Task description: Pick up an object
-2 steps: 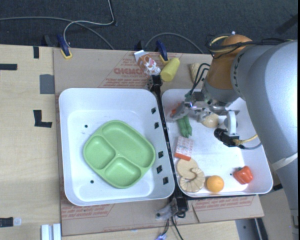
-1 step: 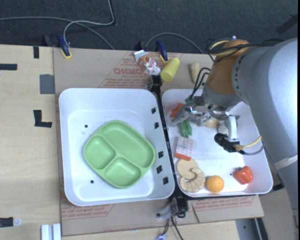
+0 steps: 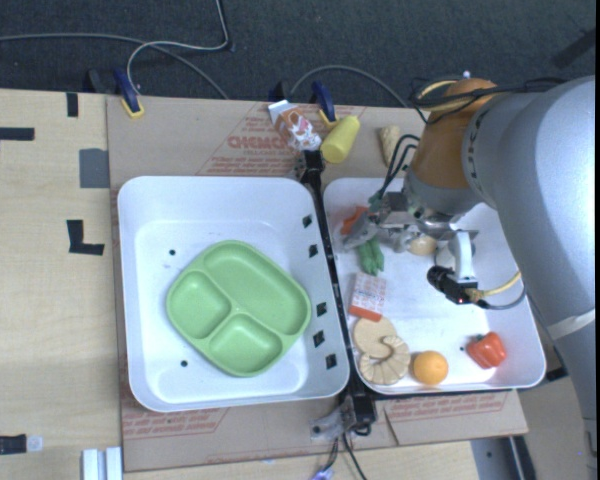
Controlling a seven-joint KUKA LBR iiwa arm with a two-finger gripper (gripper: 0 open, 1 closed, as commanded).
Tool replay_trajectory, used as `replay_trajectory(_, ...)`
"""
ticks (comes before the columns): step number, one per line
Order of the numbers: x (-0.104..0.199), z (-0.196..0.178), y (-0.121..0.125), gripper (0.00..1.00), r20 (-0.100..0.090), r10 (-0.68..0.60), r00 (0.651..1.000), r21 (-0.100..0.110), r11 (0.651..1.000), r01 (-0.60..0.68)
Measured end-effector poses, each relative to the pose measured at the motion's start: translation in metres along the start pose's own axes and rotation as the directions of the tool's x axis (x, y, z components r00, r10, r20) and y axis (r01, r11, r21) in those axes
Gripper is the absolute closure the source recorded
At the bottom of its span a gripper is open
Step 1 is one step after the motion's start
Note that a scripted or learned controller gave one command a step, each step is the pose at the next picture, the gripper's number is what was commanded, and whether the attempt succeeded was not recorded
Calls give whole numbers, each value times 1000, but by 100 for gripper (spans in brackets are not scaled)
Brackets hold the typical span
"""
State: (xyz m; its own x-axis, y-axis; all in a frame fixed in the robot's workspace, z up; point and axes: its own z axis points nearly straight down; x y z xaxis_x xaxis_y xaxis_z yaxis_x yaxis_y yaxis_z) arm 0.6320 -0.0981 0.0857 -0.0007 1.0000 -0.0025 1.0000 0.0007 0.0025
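Observation:
My gripper (image 3: pixel 377 225) is down in the upper left part of the right bin (image 3: pixel 510 313), under the grey arm with its orange band (image 3: pixel 442 148). It hangs right over a small orange-red piece (image 3: pixel 354 219) and a green vegetable (image 3: pixel 370 258). Whether it touches either one is hidden by the wrist. Further down the same bin lie a pink-and-white packet (image 3: pixel 368 291), an orange slice (image 3: pixel 365 314), a tan round biscuit (image 3: pixel 382 358), an orange (image 3: pixel 430 368) and a red pepper (image 3: pixel 488 349).
A green divided plate (image 3: pixel 238 308) lies in the left bin (image 3: pixel 145 218). Behind the bins on the cardboard sit a yellow object (image 3: pixel 340 138), a small snack packet (image 3: pixel 295 123) and a beige piece (image 3: pixel 389 144). Cables run across the back.

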Motion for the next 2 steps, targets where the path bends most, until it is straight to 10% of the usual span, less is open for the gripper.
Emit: replay_trajectory(2,-3,0,-1,0,0,0,1000,0,1000,0)
